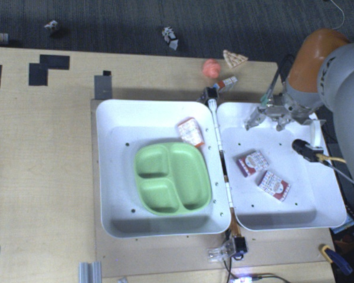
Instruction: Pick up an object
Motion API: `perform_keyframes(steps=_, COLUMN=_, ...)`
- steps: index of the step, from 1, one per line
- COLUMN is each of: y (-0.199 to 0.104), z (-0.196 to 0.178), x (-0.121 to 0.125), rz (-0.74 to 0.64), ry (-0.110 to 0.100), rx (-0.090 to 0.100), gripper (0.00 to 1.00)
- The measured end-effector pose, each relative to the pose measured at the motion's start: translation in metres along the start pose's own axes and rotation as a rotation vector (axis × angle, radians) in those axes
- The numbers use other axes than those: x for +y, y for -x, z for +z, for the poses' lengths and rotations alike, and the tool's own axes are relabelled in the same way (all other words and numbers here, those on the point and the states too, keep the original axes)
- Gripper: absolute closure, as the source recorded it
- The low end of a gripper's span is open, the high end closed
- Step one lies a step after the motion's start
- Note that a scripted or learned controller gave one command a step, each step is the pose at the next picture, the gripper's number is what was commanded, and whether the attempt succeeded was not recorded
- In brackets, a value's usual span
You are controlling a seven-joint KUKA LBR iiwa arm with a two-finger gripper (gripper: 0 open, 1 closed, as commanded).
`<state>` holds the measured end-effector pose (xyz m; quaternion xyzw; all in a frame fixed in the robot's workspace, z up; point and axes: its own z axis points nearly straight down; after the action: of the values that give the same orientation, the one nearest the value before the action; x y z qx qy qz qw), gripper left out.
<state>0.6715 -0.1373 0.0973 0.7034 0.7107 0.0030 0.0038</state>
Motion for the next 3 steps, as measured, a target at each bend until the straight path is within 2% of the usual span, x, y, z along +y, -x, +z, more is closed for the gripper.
perform_keyframes(steps=1, y=-0.001, z=0.011, x=-0.070, rz=0.008, ry=-0.005, rx=0.000, gripper=0.00)
perform_keyframes(steps=2, y=-0.041, z=0.009, x=-0.140, rz=0.008, ry=0.000, rx=0.001, gripper=0.00)
perform_keyframes(steps=3, y=-0.041, z=-0.003, x=-0.138, rz=0.007, ry=0.006, rx=-0.001, gripper=1.00)
